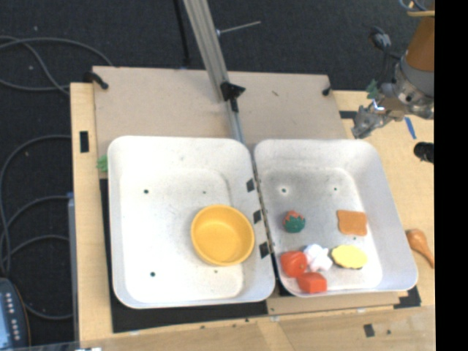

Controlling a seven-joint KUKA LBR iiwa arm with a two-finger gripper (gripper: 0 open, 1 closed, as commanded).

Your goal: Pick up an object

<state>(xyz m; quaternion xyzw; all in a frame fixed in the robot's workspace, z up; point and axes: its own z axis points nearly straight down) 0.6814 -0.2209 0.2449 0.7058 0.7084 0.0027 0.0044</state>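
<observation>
Arm's grey two-finger gripper (363,125) parked off the bins, above the bench (183,101) just past the far right corner of the right-hand white bin (380,174). Whether the jaws are spread or pressed together: cannot tell at this size. Nothing seen between them.

Left-hand white bin (146,167): one round yellow plastic bowl (222,234), upright, near its right edge, toward the near side.

Right-hand bin, candidates clustered toward the near edge:
- small green-and-red round toy (294,221), mid-bin, standing apart from the rest
- flat orange square piece (352,222), toward the right edge
- yellow oval piece (349,257), just beside a small white lump (316,254)
- two red chunks (302,272), touching the white lump, near the near left corner

Step, as judged: approach not yet begun; no object chosen. Next move calls for travel in over the right-hand bin and a descent on an isolated piece. The green-and-red toy or orange square look cleaner than the crowded near cluster.
</observation>
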